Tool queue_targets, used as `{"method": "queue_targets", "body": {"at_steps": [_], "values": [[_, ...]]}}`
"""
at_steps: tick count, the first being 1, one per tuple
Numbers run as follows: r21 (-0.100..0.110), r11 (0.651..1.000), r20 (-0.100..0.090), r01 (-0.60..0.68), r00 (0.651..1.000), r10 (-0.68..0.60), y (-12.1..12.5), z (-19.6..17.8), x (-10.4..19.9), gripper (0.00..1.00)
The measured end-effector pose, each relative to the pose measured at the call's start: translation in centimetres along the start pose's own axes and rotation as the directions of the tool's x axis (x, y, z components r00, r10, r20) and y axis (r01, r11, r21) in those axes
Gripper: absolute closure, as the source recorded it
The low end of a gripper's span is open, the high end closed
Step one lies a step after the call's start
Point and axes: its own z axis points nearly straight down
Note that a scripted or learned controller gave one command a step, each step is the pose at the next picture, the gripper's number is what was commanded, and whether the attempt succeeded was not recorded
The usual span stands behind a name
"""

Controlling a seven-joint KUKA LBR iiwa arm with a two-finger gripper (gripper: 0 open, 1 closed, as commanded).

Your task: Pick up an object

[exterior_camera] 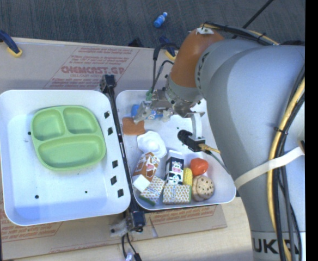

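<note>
From above, my gripper (148, 110) hangs low over the far end of the right bin (216, 192), and I cannot tell how it is set. Below it lie a brown piece (132, 126), a white cup (151, 144), a cookie (203, 186) and small boxes (175, 193). A green plate (67, 137) sits in the left bin (12, 200).

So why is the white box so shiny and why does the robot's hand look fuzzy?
Camera view: strong light glares off the left bin, washing its floor pale around the green plate; the arm shades the far end of the right bin; the tool looks soft and smeared, so its small parts are hard to make out; the toys nearer the camera look sharper.
</note>
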Motion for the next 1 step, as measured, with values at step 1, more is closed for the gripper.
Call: {"method": "queue_targets", "body": {"at_steps": [1], "values": [[-0.005,1.000,0.001,-0.002,1.000,0.002,-2.69,0.23,1.01,0.00]]}}
